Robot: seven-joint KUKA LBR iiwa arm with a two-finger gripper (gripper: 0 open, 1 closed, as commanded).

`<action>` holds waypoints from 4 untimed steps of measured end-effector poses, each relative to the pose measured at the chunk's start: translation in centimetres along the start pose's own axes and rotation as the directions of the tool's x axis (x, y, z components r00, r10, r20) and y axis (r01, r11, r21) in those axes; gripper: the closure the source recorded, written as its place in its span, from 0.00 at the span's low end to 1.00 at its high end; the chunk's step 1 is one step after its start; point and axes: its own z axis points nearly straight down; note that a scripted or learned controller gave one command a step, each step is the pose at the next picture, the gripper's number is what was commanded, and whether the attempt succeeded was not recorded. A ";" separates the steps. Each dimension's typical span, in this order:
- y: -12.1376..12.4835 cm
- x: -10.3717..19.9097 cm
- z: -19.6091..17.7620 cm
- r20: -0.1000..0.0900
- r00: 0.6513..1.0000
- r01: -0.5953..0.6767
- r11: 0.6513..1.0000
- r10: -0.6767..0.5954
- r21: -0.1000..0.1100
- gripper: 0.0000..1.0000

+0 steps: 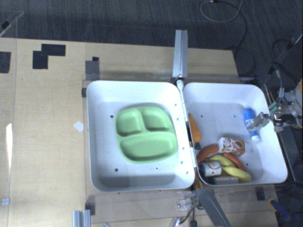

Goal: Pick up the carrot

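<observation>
Carrot [194, 130] lies in right bin [227, 91], tight against left wall, by divider. Near it, at near side: pile of toy food, with banana [234, 170], red sausage [208, 151], small box [232, 146], dark can [210, 169]. Blue bottle [249, 122] at right side, just beside gripper [263, 119]. Left bin [94, 141] holds one green tray [144, 132] with three parts. Two bins, one carrot. Gripper small, at right edge, arm cut off; cannot tell how fingers stand.
</observation>
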 end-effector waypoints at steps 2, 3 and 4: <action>4.9 4.2 13.1 0.001 0.987 0.162 0.987 -0.162 -0.015 1.00; 11.5 -1.6 5.2 0.002 0.992 0.130 0.992 -0.130 -0.004 1.00; 16.1 -0.6 14.6 0.003 0.994 0.108 0.994 -0.108 -0.005 1.00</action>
